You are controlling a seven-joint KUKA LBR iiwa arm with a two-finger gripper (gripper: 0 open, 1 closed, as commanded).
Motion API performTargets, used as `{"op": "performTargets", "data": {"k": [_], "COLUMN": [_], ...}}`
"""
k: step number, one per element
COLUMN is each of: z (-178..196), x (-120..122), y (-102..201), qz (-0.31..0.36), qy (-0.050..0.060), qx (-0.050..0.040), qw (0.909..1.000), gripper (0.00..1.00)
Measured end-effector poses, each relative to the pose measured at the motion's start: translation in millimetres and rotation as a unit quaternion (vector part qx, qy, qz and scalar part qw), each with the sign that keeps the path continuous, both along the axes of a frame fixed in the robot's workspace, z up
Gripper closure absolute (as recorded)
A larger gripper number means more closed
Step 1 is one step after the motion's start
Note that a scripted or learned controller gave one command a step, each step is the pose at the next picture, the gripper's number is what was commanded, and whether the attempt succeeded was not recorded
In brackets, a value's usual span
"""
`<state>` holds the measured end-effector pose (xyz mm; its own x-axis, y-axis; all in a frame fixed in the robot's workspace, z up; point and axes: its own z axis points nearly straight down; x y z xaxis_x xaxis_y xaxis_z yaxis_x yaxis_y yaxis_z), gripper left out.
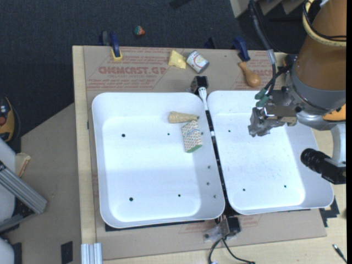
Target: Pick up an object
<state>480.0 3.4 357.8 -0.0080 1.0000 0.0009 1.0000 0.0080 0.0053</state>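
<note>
Up by the far edge of the right bin point(308, 194) hangs the gripper point(258, 126), its grasp impossible to judge from above, while a patterned pouch point(191, 136) and a tan roll point(182, 117) touch near the left bin's point(110, 164) far right corner.

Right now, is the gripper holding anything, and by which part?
Nothing shows in the gripper; it hangs over the right bin, away from both objects in the left bin.
</note>
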Motion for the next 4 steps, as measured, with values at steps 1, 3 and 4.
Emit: {"op": "performTargets", "data": {"k": [1,3,4], "z": [146.5,-0.3,2.9], "x": [7.7,-0.8,-0.7], "y": [33.2,106.8,1.5], "qz": [-0.001,-0.002,-0.010], "qy": [-0.008,0.003,0.003], "qx": [0.0011,-0.0002,-0.0018], "qw": [1.0000,1.0000,0.9999], "gripper": [1.00,1.00,1.00]}}
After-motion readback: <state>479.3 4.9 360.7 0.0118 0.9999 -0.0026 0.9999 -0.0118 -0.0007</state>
